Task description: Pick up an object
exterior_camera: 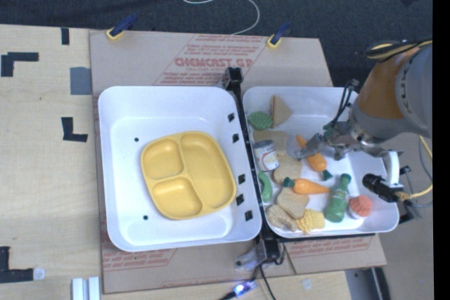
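The gripper [314, 146] is poised low in the right bin [309, 96], its finger state indiscernible. An orange carrot [318, 162] just beside it should be straddled squarely before closing.

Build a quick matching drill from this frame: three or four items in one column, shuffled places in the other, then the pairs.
Items:
1. yellow divided plate
2. green bottle
3. corn cob
4. blue clip

Places:
A. right bin, front edge
B. cardboard's far edge
C. left bin
D. right bin, just right of the carrot

Pairs: 1-C, 2-D, 3-A, 4-B
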You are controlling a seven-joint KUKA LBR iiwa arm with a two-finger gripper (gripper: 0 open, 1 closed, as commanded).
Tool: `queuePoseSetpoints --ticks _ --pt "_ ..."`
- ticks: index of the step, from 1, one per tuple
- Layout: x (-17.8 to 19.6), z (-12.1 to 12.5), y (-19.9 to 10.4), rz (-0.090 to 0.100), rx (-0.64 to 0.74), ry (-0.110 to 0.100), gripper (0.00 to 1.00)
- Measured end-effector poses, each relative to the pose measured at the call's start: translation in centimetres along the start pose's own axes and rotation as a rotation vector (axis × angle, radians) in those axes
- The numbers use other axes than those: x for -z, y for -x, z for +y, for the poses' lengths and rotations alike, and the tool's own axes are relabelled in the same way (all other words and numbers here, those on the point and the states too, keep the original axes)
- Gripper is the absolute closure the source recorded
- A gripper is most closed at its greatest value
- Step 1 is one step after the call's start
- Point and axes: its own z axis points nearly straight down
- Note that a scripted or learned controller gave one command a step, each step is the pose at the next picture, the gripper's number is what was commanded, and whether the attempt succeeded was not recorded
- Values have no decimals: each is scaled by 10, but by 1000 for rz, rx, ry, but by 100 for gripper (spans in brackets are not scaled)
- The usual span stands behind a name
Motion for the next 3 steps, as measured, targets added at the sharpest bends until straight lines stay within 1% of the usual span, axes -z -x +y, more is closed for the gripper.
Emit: queuePoseSetpoints --ticks 1,2,3 --pt "10 0 -1 0 1 1 100" --pt "65 8 7 1 0 1 100" --pt "128 10 9 0 1 3 100"
